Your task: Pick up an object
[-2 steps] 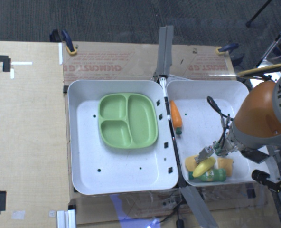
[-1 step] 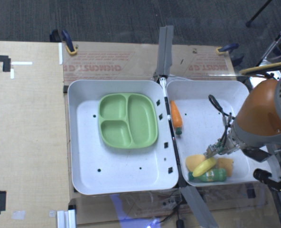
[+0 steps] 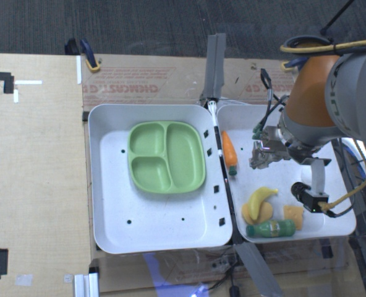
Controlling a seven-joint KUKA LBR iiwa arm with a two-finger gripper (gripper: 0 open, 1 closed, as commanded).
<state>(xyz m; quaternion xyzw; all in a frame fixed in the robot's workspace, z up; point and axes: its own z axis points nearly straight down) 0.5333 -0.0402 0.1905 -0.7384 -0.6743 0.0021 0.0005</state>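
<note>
In the right bin (image 3: pixel 245 119) lie a carrot (image 3: pixel 230 153) along its left wall, a yellow banana (image 3: pixel 258 202), an orange-yellow block (image 3: pixel 293 215) and a green bottle (image 3: pixel 271 229) near the front wall. My gripper (image 3: pixel 261 156) hangs over the middle of the right bin, right of the carrot and above the banana. Nothing shows between its fingers. How far the fingers stand apart is unclear from this angle.
The left bin (image 3: pixel 109 184) holds a green divided plate (image 3: pixel 167 157). A grey divider bar (image 3: pixel 215 67) runs between the bins at the back. Cables (image 3: pixel 331 200) loop off the arm over the right bin's right side.
</note>
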